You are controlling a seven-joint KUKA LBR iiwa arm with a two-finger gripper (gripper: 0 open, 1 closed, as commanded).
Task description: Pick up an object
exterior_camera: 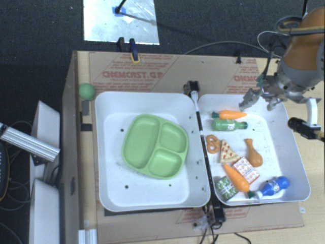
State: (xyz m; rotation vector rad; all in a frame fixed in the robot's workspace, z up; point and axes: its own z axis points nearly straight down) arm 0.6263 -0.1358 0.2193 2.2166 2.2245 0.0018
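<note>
Camera view: two white bins side by side on the desk point(152, 72), split by a dark divider strip point(202, 151) that serves as landmark. Nearest stuff first, all in the right bin point(297, 161), right of the strip. At its near edge lie a blue-capped bottle point(271, 186) and, closer to the strip, a green-patterned packet point(226, 187). An orange carrot point(236, 177) lies diagonally between them, touching the packet. Just behind it is a red-and-white box point(246, 170), then a pizza slice toy point(228, 152) tight against the box. A pretzel point(212, 143) sits just beside the strip, touching the pizza slice. A brown drumstick point(253, 153) lies farther right of the strip, apart from the box. Beyond those, a green bottle point(229, 125) lies on its side near the strip, with a second orange carrot point(232, 115) just behind it, almost touching.

Left bin point(109, 136), left of the strip: one green divided plate point(155, 145) with three compartments, tilted a bit, nothing in them.

Gripper point(261, 98) hangs over the far end of the right bin, right of the strip and beyond the second carrot. Jaws look spread apart, nothing between them. Orange band of arm point(304, 39) above it.

Far left of the strip, a green ball point(87, 91) rests on the desk outside the left bin's far corner.
</note>
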